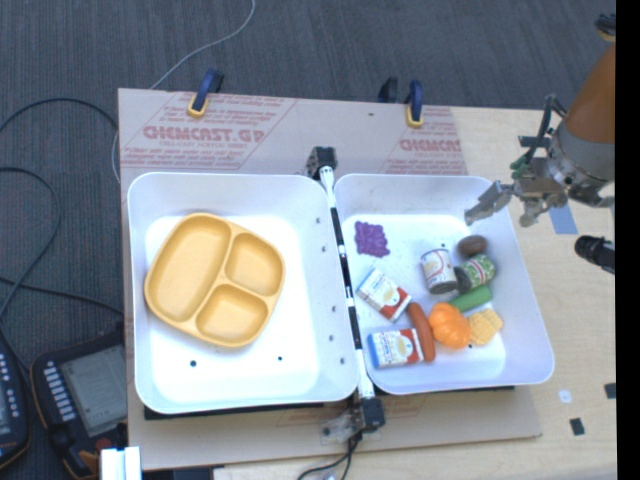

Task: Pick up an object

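Right bin (520, 368) front: milk carton (393, 347), sausage (422, 331), orange (449, 326); cans, kiwi and purple grapes (371, 238) lie farther back. Yellow divided plate (215, 279) in left bin (160, 388). Gripper (497, 200) hovers above right bin's far right corner, fingers spread, holding nothing.

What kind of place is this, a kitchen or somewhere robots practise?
Probably a robot test bench, not a kitchen. A robot arm reaches over two white bins, the food looks like toys, and a board is clamped down beneath.
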